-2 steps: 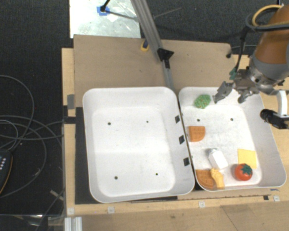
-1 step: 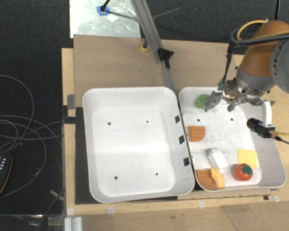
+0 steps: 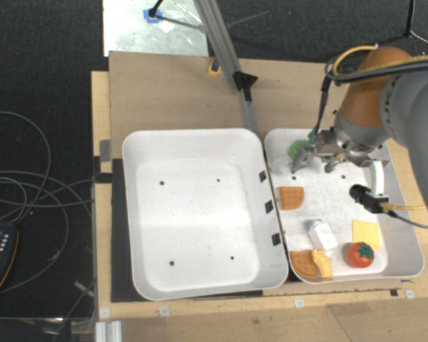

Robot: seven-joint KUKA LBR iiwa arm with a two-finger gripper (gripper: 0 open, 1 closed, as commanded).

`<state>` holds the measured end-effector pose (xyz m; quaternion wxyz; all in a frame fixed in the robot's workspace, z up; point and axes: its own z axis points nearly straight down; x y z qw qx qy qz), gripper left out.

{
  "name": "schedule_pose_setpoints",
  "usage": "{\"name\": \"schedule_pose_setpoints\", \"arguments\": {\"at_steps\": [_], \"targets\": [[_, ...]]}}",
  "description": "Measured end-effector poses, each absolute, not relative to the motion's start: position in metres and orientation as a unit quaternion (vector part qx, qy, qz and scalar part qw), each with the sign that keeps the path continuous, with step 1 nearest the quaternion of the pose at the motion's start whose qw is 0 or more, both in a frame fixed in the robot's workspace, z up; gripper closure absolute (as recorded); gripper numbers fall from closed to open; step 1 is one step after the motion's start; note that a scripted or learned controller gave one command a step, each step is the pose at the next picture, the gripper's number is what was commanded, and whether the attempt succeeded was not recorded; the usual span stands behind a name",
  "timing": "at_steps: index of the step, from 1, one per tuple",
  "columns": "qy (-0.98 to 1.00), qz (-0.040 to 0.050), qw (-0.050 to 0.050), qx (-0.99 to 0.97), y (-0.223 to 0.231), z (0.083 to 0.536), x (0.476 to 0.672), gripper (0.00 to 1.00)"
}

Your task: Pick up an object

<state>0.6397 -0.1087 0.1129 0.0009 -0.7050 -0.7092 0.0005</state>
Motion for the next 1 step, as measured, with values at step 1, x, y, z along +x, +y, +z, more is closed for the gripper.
{"name": "schedule_pose_setpoints", "arguments": {"at_steps": [1], "targets": [[-0.709, -0.0014, -0.001, -0.705, -0.1096, 0.1269, 0.6413, 1.0]]}}
